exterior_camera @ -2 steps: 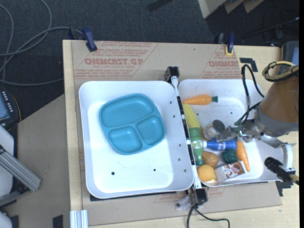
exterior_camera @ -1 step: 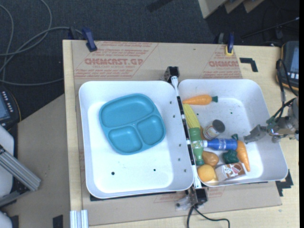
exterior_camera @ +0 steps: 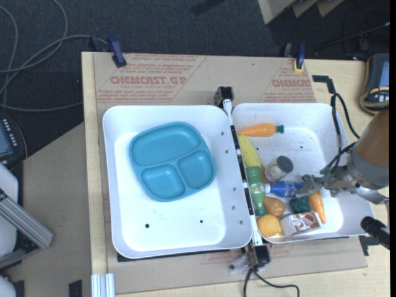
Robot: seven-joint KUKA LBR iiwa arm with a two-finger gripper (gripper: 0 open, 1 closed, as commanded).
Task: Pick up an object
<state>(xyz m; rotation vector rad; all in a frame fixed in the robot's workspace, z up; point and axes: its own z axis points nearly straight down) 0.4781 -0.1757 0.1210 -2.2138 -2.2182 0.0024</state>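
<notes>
The right bin point(exterior_camera: 309, 119) holds a pile of toy food. A carrot point(exterior_camera: 257, 129) lies at its back, and a corn cob point(exterior_camera: 249, 150) and a green bottle point(exterior_camera: 255, 187) run along its left wall. A grey can point(exterior_camera: 283, 166), a blue object point(exterior_camera: 284, 189), a potato-like piece point(exterior_camera: 273, 206), an orange point(exterior_camera: 270, 226), a small carton point(exterior_camera: 304, 221), a dark green piece point(exterior_camera: 301, 203) and a small carrot point(exterior_camera: 317, 207) crowd the front. My gripper point(exterior_camera: 320, 183) hangs low over the right side of the pile, just above the small carrot and dark green piece.
The left bin point(exterior_camera: 124, 215) holds a blue divided plate point(exterior_camera: 171, 161). The arm point(exterior_camera: 376, 156) comes in over the right bin's right rim. A black cable point(exterior_camera: 339, 125) runs along that rim. Clamps sit at the board's back edge.
</notes>
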